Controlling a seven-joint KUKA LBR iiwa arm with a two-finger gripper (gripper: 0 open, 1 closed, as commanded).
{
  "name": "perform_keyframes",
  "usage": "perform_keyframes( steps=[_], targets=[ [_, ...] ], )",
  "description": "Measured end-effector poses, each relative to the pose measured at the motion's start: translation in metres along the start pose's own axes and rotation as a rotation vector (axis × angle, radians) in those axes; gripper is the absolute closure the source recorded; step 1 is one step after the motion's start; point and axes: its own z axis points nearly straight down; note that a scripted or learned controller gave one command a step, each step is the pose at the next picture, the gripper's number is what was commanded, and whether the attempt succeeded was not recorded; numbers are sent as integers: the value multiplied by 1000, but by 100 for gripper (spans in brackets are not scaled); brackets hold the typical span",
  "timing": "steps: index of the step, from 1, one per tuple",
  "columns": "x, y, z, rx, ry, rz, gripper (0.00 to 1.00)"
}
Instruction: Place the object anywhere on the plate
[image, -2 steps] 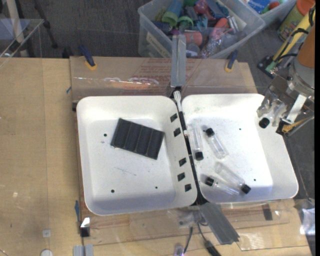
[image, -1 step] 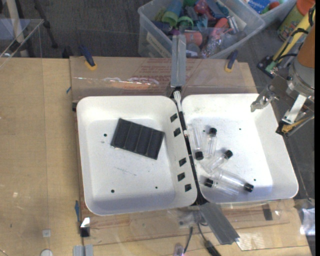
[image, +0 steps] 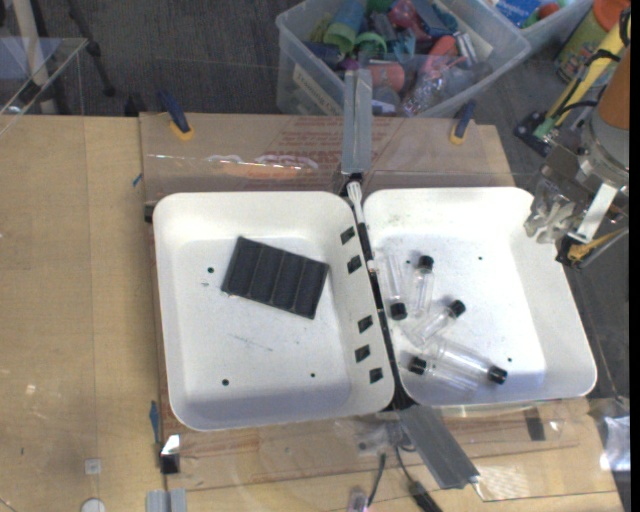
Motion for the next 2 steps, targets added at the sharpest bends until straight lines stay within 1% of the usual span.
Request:
perform_keyframes(
  steps=[1, 2],
  targets=[
    [0, 0, 0, 1, 0, 0, 0],
    [2, 0, -9, 0, -2, -5, 100]
  ],
)
